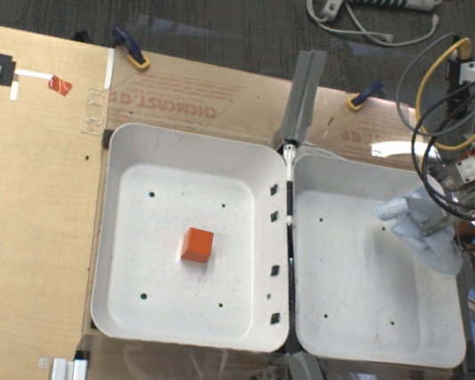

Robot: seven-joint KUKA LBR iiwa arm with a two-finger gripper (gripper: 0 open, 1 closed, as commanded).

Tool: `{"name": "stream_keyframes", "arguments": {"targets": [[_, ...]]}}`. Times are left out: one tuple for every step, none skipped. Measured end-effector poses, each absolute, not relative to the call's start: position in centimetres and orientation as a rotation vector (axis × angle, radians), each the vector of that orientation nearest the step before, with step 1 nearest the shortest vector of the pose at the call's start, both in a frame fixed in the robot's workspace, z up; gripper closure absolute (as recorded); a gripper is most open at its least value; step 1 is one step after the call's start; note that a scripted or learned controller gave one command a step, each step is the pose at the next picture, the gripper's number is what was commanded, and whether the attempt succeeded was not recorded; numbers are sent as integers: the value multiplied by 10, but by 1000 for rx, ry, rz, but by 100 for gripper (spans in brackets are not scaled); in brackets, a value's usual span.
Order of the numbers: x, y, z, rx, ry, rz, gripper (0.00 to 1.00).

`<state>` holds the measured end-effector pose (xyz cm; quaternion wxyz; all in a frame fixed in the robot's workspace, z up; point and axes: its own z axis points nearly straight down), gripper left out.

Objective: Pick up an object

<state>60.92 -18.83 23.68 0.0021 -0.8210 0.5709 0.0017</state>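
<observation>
We take the small orange-red cube as our target; it sits just left of centre on the floor of the left shallow white plastic bin, well apart from every wall. Our gripper, a pale blurred shape at the end of the grey arm, hangs over the upper right part of the right white bin, far from the cube, and we cannot tell how it is set for a grasp.

The main risk, as we judge it, is the long reach across the divider: a slight misalignment would let one side clip the cube's edge and skid it over the smooth, glossy bin floor. The cube looks hard, matte and sharp-cornered, so it offers flat faces but no give.
</observation>
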Motion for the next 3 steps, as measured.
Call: {"name": "stream_keyframes", "arguments": {"targets": [[655,-209,284,-2851,1307,2,100],[659,-210,267,-3021,845,1,100],[607,-220,233,-2917,1152,8,100]]}}
